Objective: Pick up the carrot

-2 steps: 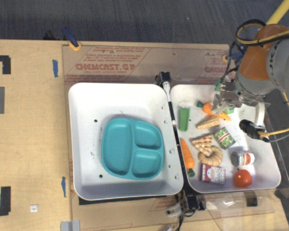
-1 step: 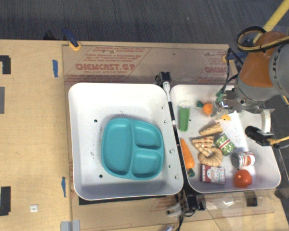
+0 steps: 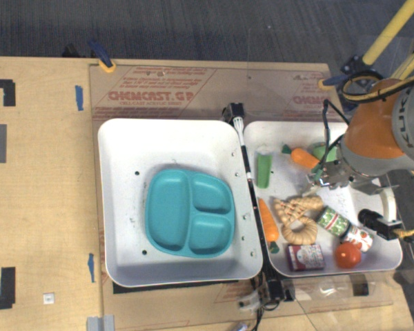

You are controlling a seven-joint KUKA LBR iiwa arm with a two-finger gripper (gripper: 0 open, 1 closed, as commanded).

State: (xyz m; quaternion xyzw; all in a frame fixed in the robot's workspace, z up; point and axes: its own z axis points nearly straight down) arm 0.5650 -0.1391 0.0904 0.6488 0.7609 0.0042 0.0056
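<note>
A long orange carrot [image 3: 268, 223] with a green tip lies along the left wall of the right bin [image 3: 390, 262]. A shorter orange piece with a green stem [image 3: 303, 158], possibly another carrot, lies near the bin's back. My gripper [image 3: 323, 176] hangs below the orange wrist band, low over the bin's middle. It is just right of the short orange piece and well right of the long carrot. I see nothing held in it.
The right bin also holds a green cylinder [image 3: 263, 170], a braided bread piece [image 3: 300, 214], a green can [image 3: 332, 221], a red packet [image 3: 306, 256] and a tomato [image 3: 348, 254]. A teal divided plate [image 3: 191, 212] sits in the left bin [image 3: 117, 185].
</note>
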